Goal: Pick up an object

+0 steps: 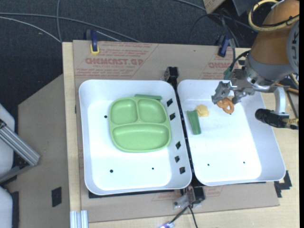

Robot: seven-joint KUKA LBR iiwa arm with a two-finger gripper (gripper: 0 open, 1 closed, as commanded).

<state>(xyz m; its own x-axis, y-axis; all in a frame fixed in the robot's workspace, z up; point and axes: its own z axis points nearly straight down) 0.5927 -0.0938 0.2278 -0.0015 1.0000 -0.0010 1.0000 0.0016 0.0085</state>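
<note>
My gripper (227,97) hangs over the back of the right bin (247,146). A small orange curved object (228,105) sits between its fingertips, and the gripper is shut on it. Whether the object is clear of the bin floor is hard to tell. Just left of it, a small pale yellow lump (203,110) lies on the bin floor. A green stick-shaped block (193,121) lies beside that lump, near the bin's left wall.
In the left bin (95,165) lies a light green divided plate (139,125), with a darker green flat piece (148,97) poking out behind it. The arm's grey and orange body (273,42) stands over the right bin's back right corner.
</note>
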